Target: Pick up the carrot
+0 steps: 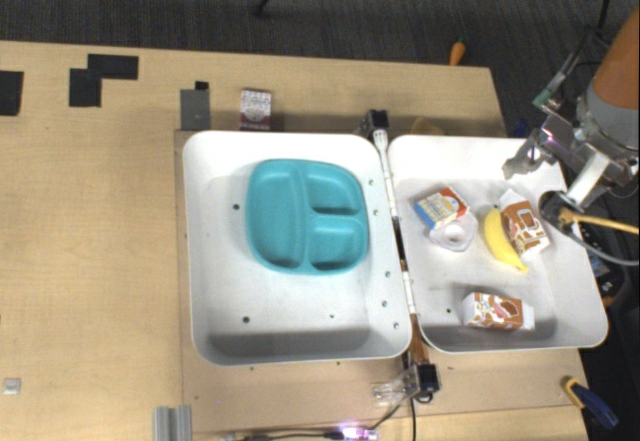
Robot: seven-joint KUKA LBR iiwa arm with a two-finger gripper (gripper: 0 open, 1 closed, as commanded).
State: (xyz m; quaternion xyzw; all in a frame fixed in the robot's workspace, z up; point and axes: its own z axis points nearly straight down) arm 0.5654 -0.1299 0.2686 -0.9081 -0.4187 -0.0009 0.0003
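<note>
My gripper [527, 161] hangs over the far right corner of the right bin [570, 329], above and to the right of the things lying in it. Nothing shows between it and the bin floor. In this bin lie a yellow banana [503, 239], a brown and white packet [527, 227] touching the banana's right side, a small blue, red and white carton [438, 206] with a white round piece [455, 237] next to it, and a brown and white carton [497, 310] near the front wall. A small orange thing [457, 52] sits beyond the bench's far edge; what it is I cannot tell.
The left bin [215, 329] holds a teal divided plate [305, 215]. A small checked cube [256, 108] and a grey block [194, 107] stand on the bench behind the left bin. A clamp [377, 121] sits at the bins' far joint.
</note>
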